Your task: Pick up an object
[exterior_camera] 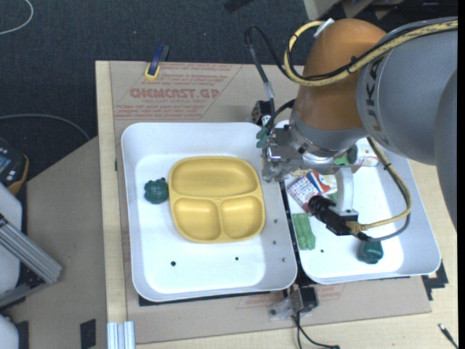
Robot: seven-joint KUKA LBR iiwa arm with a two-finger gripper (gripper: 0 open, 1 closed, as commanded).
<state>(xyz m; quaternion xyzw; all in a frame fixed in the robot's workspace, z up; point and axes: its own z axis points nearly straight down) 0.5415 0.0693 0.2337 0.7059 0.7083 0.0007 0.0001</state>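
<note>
Claw (309, 184) state unclear, over red-white packet (304, 188); green piece (303, 231) beside.

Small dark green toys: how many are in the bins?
2: one small dark green toy in the left bin, beside the yellow divided plate; another in the right bin's near corner. The arm may hide more.

The two white bins (138, 195) look like smooth, slightly glossy plastic, and the yellow divided tray (216, 198) like matt plastic. The bench top (174, 93) seems to be brown printed cardboard, and the arm's orange band (330, 71) is smooth and shiny.
</note>
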